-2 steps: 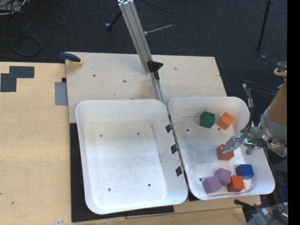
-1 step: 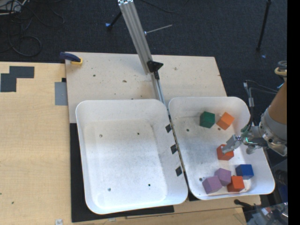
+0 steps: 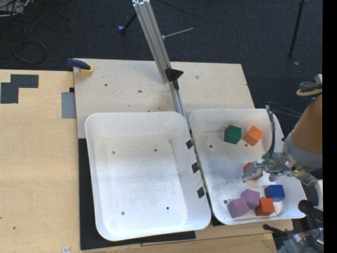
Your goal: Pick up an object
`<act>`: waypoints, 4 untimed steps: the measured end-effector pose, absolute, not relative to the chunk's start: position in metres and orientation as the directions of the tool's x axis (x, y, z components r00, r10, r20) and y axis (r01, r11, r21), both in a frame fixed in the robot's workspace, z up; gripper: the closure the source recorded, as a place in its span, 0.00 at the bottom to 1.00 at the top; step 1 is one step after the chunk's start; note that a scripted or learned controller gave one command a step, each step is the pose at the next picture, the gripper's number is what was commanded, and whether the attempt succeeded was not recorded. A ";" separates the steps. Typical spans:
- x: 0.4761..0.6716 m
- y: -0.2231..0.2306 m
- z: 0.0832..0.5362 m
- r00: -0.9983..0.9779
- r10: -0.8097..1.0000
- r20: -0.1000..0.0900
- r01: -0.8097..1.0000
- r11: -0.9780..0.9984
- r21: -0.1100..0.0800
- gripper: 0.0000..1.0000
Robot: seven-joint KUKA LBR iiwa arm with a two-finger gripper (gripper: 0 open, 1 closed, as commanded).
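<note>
Right now I am hovering my gripper point(image 3: 255, 171) low in the right bin point(image 3: 210, 121), directly over a red block point(image 3: 249, 168) lying mid-bin, just left of the blue block point(image 3: 275, 192). Whether I am clenching it I cannot tell. It is looking small, light and rigid; I am judging its flat opposite faces the best hold.

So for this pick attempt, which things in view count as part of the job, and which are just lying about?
Part of the job:
- gripper, low in the right bin
- red block at the gripper
- green block, orange block, blue block, two purple blocks, second red-orange block

Lying about:
- left bin
- slanted metal bar
- blue-and-yellow clamp
</note>
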State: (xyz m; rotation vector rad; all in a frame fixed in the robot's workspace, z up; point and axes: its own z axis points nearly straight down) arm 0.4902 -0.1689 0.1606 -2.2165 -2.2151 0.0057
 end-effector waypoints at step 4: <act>0.490 -0.177 0.145 0.009 1.000 0.000 1.000 -0.009 0.001 1.00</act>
